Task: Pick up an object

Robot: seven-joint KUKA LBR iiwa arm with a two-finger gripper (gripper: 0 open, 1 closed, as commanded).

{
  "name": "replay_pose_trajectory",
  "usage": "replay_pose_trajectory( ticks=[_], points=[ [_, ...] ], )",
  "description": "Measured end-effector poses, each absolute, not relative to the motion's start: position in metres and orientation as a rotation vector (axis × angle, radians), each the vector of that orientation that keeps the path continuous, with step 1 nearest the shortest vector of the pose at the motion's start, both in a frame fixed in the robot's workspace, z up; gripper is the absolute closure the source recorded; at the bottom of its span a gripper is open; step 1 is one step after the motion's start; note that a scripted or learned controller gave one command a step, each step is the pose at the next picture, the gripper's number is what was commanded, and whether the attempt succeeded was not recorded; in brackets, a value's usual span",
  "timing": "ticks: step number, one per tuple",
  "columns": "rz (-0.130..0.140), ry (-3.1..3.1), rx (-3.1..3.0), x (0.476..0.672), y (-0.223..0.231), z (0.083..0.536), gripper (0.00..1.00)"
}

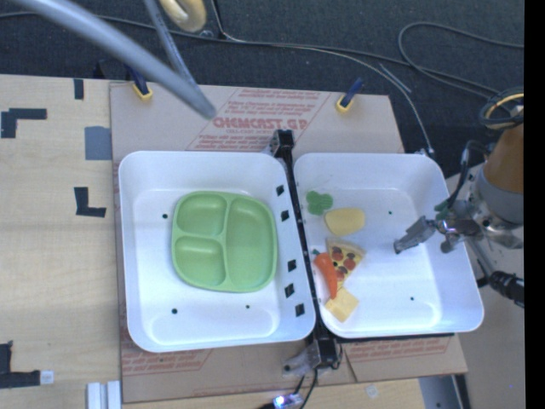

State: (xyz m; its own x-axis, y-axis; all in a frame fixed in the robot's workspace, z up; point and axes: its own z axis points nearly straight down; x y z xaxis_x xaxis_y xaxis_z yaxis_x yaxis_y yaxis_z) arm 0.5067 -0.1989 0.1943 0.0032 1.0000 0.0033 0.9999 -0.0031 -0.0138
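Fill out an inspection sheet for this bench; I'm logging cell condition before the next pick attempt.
Surface: two white bins side by side, left bin and right bin, on a cardboard sheet over a wooden bench.
Job's things: in the right bin, near the divider, a green piece, yellow piece, pizza slice, carrot and cheese wedge.
Clutter: green divided plate in the left bin.
Grippers: gripper over the right bin's right side, holding nothing seen; finger state unclear.
Cables: black cables on the dark floor behind the bench.
Surroundings: black tape marks on the bench; two clamps at the cardboard's far edge.
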Motion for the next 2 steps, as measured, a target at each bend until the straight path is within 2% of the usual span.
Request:
replay_pose_trajectory(
  ticks=[1,2],
  points=[
    [0.002,-2.221,-2.220,0.510,-0.199,0.201,0.00],
    [0.006,-2.219,-2.216,0.512,-0.192,0.145,0.00]
  ],
)
